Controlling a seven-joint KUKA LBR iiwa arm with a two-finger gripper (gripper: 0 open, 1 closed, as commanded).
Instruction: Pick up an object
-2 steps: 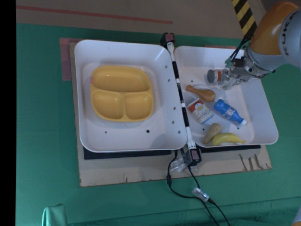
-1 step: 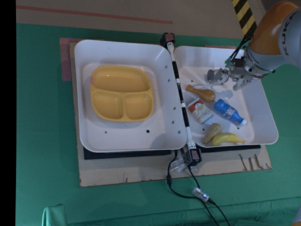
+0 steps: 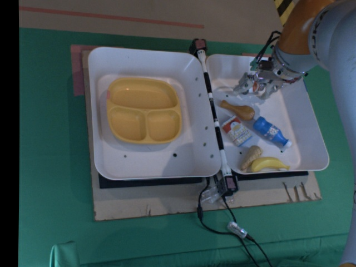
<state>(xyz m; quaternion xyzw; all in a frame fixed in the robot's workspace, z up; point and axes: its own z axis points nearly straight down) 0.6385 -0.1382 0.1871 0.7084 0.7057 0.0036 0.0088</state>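
My claw [image 3: 257,86] hangs over the upper part of the right bin [image 3: 311,132], reaching in from about two o'clock with my grey arm and its orange band [image 3: 303,18] behind it. From this slant I cannot tell how far my fingers stand apart, and I see nothing between them.

Below me, toward six o'clock, the things lie in a loose cluster on the bin floor. Nearest is a toy chicken drumstick [image 3: 238,109], just under my claw but apart from it. At five o'clock from the drumstick lies a blue bottle [image 3: 271,132] with a white label, tilted on its side. Beside the bottle, at its nine o'clock, sits a small red-and-white carton [image 3: 237,131]. Farther toward six o'clock, near the bin's lower rim, a tan ridged piece [image 3: 251,157] touches or nearly touches a yellow banana [image 3: 269,164].

The left bin [image 3: 105,160] holds a yellow divided tray [image 3: 144,109] with three compartments. Both bins rest on brown cardboard [image 3: 139,204] over the green bench [image 3: 50,149].
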